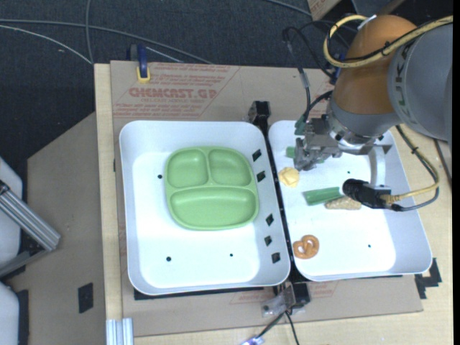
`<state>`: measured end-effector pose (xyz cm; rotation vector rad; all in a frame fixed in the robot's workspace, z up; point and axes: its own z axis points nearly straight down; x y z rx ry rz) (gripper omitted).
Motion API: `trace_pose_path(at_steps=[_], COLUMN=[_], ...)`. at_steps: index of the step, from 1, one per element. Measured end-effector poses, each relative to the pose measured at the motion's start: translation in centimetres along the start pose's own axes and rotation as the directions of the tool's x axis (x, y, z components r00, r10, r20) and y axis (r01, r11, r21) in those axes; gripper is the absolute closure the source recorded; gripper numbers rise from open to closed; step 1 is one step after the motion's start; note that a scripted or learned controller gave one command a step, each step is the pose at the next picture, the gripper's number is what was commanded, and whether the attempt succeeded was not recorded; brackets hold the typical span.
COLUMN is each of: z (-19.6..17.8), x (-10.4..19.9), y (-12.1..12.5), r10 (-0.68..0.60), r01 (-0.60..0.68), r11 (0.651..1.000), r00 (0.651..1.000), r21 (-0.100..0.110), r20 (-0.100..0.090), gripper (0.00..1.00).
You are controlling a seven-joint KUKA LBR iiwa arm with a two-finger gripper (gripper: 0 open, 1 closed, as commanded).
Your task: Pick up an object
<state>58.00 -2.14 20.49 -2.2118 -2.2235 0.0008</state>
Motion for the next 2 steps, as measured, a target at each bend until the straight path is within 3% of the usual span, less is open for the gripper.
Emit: trace_pose_path(at_steps=[2], z=[-1.8], x=[9.4], y=[-2.7], r10=[-0.001], r01=[0.001], r11=[1.000], r00=[1.000], r21=[-0.005], r20=[0.001], gripper=[1.00])
